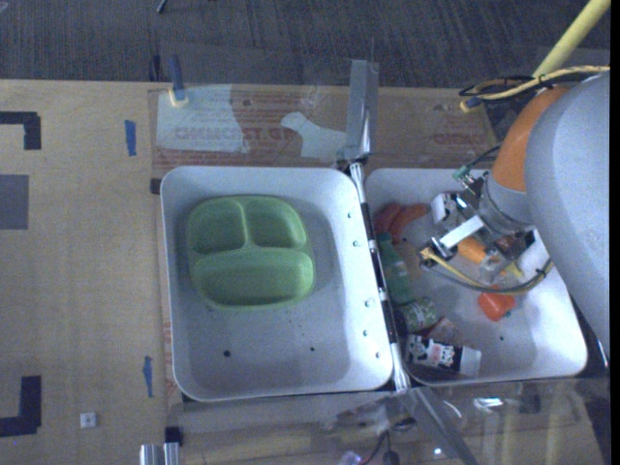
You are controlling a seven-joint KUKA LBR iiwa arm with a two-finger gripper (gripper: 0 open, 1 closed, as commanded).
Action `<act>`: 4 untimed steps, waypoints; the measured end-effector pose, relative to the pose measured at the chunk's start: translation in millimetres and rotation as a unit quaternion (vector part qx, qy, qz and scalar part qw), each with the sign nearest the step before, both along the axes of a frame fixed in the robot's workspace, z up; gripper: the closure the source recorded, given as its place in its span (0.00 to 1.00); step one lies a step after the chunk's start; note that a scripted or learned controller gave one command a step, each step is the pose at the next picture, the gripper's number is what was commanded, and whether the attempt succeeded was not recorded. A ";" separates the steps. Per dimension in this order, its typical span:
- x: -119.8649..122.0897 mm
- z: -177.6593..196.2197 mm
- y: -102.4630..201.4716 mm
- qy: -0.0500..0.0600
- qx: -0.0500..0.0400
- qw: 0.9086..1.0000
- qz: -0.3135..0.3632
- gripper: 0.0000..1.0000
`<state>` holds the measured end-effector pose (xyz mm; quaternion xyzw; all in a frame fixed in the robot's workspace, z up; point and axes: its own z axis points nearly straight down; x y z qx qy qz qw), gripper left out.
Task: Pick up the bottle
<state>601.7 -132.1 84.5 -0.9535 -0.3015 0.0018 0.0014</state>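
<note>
Counter (77, 289): pale wood sheet, flat and matte, with several short strips of blue tape and black angle marks near its left edge.
Left bin (184, 356): one shallow white bin of smooth plastic, squarish with rounded corners.
Divided plate (250, 250): one green plate, matte, rounded, with three compartments: two small ones at the far side and one wide one at the near side. It lies in the far half of the left bin.
Right bin (542, 352): a second white bin of the same make, touching the first along its left wall.
Bottle (393, 267): one slim green bottle, lying on its side along the left wall of the right bin, long axis running from far to near. Its body looks glossy.
Other items in right bin: an orange-red rounded thing (399, 217) at the far left corner; a small white carton with black patches (442, 356) at the near wall; a small orange piece (496, 305) to the right.
End effector (475, 245): over the middle of the right bin, to the right of the bottle and apart from it. Whether it is apart or together cannot be told.
Arm (572, 192): one, smooth grey casing with an orange band.
</note>
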 end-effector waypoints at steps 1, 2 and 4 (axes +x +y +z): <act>-86.9 0.9 8.6 -0.002 0.000 0.997 -0.075 0.00; -78.4 77.5 28.7 0.001 0.000 1.000 0.009 0.00; -110.2 43.0 39.8 0.005 0.002 0.997 0.082 1.00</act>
